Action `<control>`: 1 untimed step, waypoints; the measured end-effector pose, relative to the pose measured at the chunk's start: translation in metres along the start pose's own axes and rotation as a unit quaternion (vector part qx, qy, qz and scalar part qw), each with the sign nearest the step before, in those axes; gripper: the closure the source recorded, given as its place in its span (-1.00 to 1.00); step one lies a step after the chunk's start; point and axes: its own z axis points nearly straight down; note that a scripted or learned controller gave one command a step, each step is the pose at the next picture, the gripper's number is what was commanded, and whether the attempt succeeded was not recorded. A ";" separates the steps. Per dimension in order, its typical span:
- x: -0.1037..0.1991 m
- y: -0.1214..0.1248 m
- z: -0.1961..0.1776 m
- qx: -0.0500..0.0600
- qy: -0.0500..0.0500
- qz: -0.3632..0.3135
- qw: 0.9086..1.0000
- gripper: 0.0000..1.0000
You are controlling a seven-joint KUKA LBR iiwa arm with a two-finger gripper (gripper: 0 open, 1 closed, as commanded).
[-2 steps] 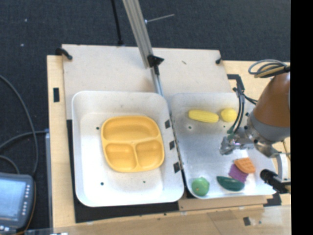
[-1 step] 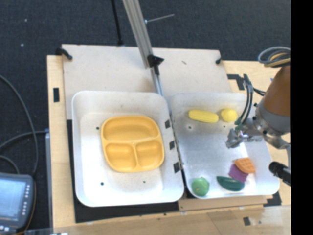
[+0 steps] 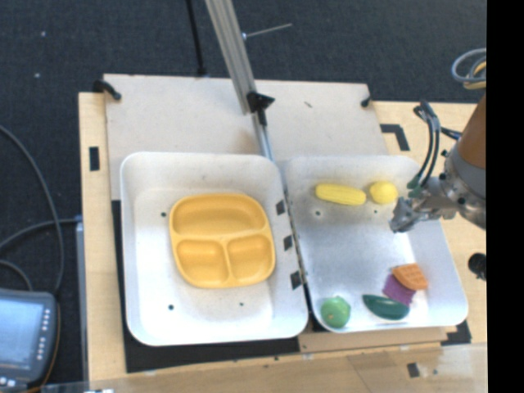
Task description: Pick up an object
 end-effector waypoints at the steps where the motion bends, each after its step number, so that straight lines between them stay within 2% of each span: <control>1: -0.001 0.001 -0.006 0.003 0.001 0.000 1.000 1.00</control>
